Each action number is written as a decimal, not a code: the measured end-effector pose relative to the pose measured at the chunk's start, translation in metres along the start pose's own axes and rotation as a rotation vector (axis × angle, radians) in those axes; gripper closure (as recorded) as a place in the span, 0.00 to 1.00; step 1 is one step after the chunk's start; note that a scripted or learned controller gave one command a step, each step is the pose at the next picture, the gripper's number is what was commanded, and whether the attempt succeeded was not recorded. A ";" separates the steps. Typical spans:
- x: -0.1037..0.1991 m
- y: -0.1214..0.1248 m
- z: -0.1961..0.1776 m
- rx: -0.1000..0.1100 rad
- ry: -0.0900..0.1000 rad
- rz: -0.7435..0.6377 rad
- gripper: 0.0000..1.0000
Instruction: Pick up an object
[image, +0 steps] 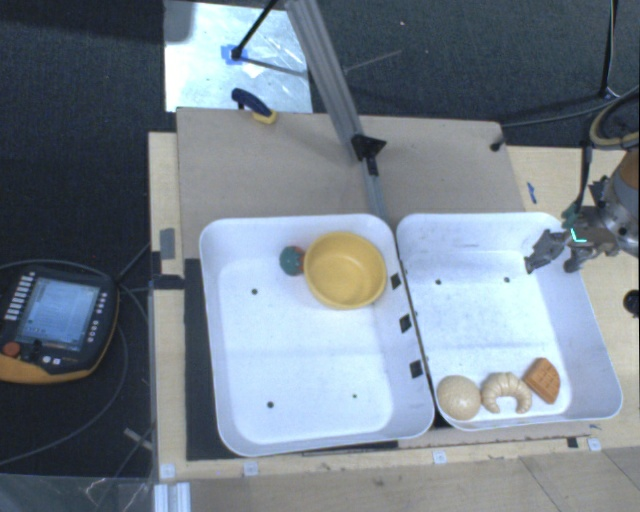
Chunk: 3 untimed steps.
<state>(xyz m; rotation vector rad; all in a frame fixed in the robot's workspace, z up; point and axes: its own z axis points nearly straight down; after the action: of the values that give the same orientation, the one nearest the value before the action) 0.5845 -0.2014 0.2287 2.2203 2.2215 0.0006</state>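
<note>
Three food pieces (500, 391) await in our right bin (470, 250); our hand (556, 253) hovers open, empty, needing descent toward them.

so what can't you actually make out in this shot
- End effector, camera view: too small and dark to tell whether it is open or shut.
- Arm: cut off by the right edge.
- Small green object: partly hidden by the yellow bowl; too small to identify.
</note>
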 end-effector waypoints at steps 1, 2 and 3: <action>0.000 0.000 0.000 0.000 0.000 0.000 0.00; 0.000 0.000 0.041 0.003 0.001 0.000 0.00; 0.000 0.007 0.086 0.003 0.001 0.000 0.00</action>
<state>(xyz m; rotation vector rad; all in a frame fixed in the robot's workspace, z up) 0.5912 -0.2012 0.1431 2.2223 2.2238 -0.0021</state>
